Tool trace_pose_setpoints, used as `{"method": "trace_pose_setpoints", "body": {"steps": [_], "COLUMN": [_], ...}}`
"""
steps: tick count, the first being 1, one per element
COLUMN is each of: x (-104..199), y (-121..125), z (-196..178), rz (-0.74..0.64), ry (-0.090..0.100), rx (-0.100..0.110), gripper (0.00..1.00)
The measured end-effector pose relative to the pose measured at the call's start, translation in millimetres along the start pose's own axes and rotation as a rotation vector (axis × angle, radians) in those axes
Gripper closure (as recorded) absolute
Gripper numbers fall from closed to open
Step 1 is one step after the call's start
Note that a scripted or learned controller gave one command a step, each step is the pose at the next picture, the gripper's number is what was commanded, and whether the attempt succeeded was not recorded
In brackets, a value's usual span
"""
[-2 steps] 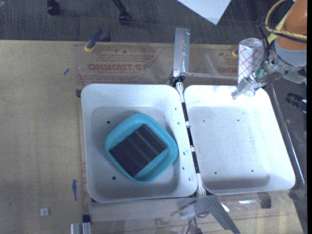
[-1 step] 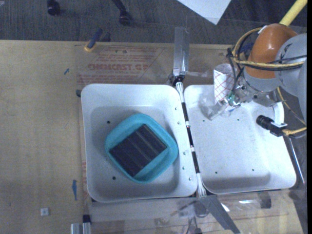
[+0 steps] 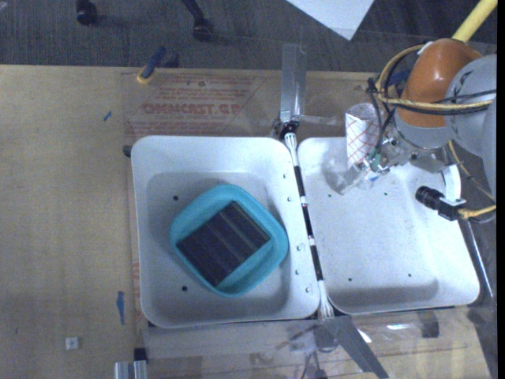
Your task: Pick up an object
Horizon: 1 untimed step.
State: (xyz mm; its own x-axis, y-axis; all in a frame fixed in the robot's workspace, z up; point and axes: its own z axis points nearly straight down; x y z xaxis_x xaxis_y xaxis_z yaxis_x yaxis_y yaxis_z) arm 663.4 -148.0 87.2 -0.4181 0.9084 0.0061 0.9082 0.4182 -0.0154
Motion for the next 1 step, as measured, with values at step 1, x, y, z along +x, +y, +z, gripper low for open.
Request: {"method": "trace_pose_setpoints", "body": {"steps": [1], "x": [101.3], "y": [6.0], "z": [-97.0], "rz": [0.046], "ry": [-0.006], "rx": [-0.016], "gripper": [0.00]}}
